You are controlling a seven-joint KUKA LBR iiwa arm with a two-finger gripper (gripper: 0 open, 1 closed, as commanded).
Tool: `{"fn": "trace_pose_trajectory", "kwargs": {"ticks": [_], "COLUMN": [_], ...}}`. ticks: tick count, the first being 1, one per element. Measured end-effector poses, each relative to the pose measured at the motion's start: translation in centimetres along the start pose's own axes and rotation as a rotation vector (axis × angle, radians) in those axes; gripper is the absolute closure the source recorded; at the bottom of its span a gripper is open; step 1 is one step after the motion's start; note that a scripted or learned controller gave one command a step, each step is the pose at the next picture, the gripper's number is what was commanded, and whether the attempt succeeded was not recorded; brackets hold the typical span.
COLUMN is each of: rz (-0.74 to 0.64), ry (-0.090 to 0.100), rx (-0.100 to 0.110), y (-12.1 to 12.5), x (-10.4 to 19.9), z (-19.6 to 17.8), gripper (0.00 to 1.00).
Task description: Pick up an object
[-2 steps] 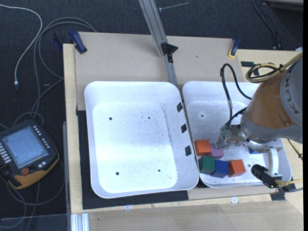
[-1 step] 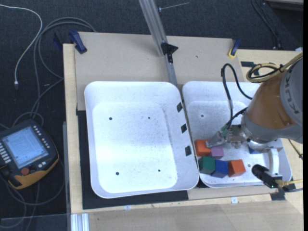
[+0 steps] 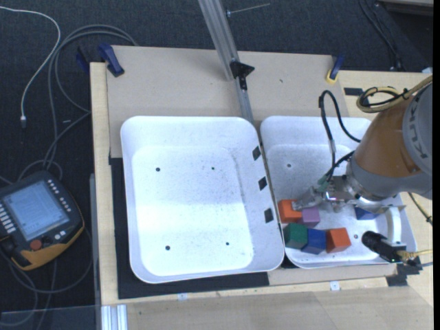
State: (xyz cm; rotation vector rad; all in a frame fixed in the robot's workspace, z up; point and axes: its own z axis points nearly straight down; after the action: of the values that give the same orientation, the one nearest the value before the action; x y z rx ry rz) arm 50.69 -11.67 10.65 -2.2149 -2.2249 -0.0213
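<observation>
Several small blocks lie in the front part of the right bin [image 3: 302,143]. An orange block [image 3: 289,211] and a pale purple block [image 3: 311,216] sit side by side. In front of them are a green block [image 3: 296,236], a blue block [image 3: 315,240] and a second orange block [image 3: 337,239]. Another blue piece [image 3: 362,214] peeks out under the arm's wrist. My gripper [image 3: 311,201] reaches in from the right and hangs low, just behind the orange and purple blocks, very close to them. I cannot see whether it touches either one.
The left bin [image 3: 137,143] stands beside the right one, with black clips along the shared wall. A metal pole [image 3: 220,26] slants down to the back of the bins. A black cable [image 3: 330,126] loops over the right bin. A teach pendant [image 3: 34,215] lies on the floor at left.
</observation>
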Motion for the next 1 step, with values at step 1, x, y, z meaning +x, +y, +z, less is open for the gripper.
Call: {"fn": "trace_pose_trajectory", "kwargs": {"ticks": [1], "rz": [0.001], "ry": [-0.006], "rx": [-0.005], "y": [2.74], "x": [-2.34], "z": [-0.02], "gripper": [0.00]}}
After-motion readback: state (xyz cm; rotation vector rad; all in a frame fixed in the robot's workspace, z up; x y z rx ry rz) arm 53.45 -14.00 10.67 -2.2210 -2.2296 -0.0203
